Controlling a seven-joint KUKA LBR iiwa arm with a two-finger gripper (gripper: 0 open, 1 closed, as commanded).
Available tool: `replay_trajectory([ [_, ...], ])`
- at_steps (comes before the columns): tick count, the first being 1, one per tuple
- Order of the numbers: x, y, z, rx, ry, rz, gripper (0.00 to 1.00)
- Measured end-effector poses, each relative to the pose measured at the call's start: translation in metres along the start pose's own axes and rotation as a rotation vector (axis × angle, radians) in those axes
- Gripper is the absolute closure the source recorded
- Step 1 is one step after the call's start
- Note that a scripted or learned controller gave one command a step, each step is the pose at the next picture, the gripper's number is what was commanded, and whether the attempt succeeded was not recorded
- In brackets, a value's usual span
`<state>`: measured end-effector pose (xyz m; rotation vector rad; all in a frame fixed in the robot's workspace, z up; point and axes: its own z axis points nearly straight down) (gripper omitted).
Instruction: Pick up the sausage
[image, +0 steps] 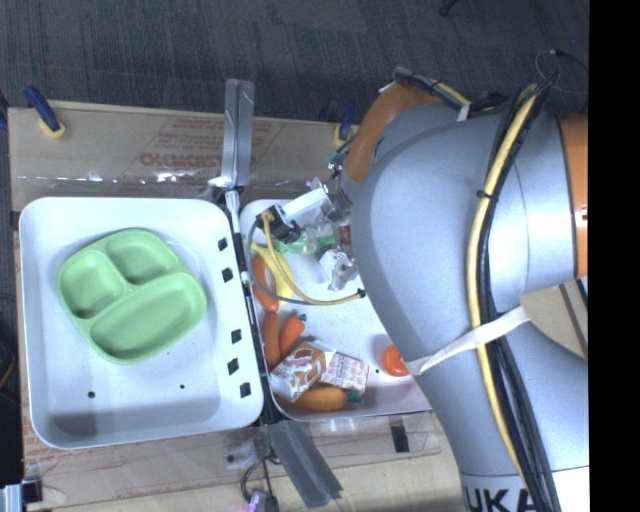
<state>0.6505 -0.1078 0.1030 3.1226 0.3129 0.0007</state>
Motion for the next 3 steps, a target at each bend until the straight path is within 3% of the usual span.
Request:
replay_trajectory([
  [1, -0.072, 0.031, 0.009, 0.006, 0.003, -0.067, 0.0],
  [2, -0.021, 0.063, 0.012, 0.008, -0.006, -0.092, 0.0],
  [3, -0.018, 0.059, 0.0, 0.013, -0.004, -0.103, 1.0],
])
